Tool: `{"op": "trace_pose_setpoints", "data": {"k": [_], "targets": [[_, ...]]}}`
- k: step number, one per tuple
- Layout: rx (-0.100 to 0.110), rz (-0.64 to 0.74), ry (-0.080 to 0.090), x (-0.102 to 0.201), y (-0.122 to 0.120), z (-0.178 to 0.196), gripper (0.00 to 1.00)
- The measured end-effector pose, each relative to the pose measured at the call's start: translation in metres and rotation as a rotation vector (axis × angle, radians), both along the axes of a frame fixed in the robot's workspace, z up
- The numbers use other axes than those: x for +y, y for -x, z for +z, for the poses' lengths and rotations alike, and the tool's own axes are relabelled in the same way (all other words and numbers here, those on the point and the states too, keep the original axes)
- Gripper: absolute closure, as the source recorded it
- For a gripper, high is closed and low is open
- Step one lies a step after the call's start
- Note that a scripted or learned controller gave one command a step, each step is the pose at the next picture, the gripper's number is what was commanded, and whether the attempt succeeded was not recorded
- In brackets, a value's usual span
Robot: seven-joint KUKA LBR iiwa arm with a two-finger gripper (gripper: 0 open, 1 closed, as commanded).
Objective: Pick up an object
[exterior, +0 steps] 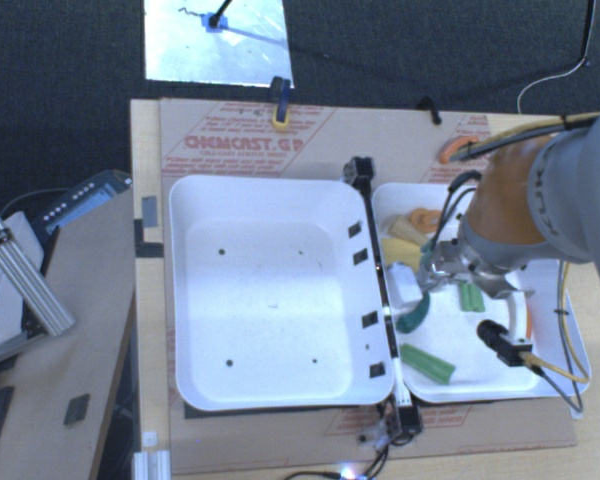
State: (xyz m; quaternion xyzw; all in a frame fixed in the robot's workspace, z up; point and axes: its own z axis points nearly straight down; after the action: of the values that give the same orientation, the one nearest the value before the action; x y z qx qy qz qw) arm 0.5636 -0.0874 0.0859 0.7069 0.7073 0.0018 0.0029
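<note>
The teal curved piece [416, 314] lies in my right bin [550, 383], centre-right of the frame, just under my gripper [432, 276]; its long axis slants from upper right to lower left. I hang low over it, likely to grab it, though how my gripper is set I cannot tell. A green block [427, 363] lies below it, yellow pieces [404, 240] above; the left bin [185, 268] shares the desk [230, 133].

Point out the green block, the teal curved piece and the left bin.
green block [427, 363], camera view, middle of its top.
teal curved piece [414, 317], camera view, its lower bend.
left bin [270, 298], camera view, bare floor.
</note>
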Motion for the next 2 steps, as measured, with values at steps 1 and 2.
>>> {"op": "trace_pose_setpoints", "data": {"k": [1,2], "targets": [[0.002,0.004,-0.001,0.004,-0.033,-0.001,1.0],[0.012,-0.003,-0.002,-0.018,0.046,-0.002,1.0]]}}
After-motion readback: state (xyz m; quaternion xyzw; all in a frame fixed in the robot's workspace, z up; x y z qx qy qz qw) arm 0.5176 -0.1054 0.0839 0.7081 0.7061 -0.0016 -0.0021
